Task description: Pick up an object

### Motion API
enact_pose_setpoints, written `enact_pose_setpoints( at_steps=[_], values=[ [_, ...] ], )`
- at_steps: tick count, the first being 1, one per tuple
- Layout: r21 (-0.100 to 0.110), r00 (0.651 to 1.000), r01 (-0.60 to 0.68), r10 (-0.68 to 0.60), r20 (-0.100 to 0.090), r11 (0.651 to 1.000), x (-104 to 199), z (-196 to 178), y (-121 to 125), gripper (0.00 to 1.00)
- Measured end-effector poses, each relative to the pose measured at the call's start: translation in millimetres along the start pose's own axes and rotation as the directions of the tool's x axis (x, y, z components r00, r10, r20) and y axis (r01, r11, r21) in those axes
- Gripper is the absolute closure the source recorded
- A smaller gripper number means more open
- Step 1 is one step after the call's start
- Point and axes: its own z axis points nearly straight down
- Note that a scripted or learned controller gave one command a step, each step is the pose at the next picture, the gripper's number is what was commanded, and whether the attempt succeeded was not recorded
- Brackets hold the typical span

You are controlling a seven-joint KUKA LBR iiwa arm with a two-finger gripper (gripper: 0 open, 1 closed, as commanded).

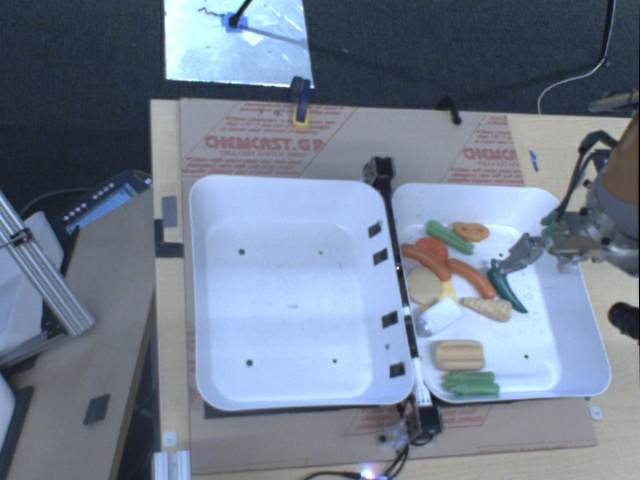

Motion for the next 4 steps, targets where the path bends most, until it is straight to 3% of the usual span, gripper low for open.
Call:
enact_pose_setpoints(
  at_steps=[1, 2, 3, 4],
  values=[
    [-0.002, 1.0, 0.006, -0.006, -0.001, 1.0, 26.9, 145.5, 85.5, 0.0],
    [-0.01, 1.0, 0.005, -0.005, 0.002, 1.0, 34.8, 165.7, 156.3, 0.0],
    [0.0, 1.0, -0.007, 0.007, 0.001, 1.0, -17.0, 127.0, 95.4, 0.0],
    [0.003, 1.0, -0.003, 0.003, 0.0, 1.0, -29.4, 168.1, 55.0, 0.0]
  ],
)
